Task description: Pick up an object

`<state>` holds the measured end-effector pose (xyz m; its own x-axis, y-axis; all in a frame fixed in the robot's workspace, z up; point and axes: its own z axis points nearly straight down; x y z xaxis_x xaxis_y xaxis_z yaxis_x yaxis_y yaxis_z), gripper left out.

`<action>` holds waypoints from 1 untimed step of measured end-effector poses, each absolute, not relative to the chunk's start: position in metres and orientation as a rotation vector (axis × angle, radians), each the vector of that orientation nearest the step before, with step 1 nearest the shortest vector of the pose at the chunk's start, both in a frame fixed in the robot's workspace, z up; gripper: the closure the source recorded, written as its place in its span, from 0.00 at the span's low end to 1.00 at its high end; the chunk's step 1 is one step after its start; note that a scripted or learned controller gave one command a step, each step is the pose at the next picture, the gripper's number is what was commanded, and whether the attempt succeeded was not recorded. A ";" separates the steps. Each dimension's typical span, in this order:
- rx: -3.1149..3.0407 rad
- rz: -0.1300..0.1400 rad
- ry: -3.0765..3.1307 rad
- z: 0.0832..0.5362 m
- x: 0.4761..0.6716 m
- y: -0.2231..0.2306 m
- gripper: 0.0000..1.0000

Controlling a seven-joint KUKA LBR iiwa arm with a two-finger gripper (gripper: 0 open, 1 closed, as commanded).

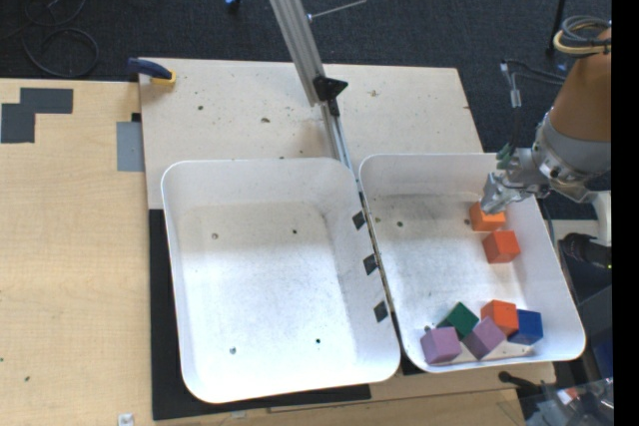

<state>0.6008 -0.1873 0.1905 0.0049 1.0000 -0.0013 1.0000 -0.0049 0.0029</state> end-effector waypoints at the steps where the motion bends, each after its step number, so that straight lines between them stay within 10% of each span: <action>1: 2.219 0.002 2.220 0.234 0.601 -0.188 1.00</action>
<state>0.6015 -0.1885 0.2336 -0.0004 1.0000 -0.0008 1.0000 0.0004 0.0030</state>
